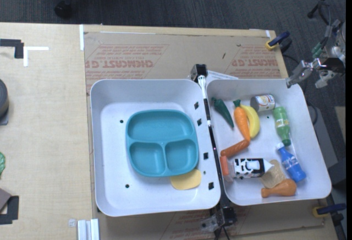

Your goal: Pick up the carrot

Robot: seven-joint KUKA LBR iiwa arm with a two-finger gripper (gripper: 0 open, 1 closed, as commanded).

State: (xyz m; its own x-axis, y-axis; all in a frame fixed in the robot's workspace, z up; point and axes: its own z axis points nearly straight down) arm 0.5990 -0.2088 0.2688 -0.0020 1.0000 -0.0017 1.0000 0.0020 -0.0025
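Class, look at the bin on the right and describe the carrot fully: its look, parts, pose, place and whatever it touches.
The carrot is a smooth, plastic-looking orange toy with a small green top. It lies flat in the right bin, in the upper middle part, green end toward the far wall and tapered tip toward the near side. A yellow banana lies against its right side. Its tip reaches an orange-red sausage-like piece. A dark green vegetable lies apart on its left. Nothing grips it.

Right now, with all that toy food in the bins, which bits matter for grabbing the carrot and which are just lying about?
For the job:
carrot
right bin

Just lying about:
banana
green bottle
blue bottle
can
cow-print carton
drumstick
blue divided plate
left bin
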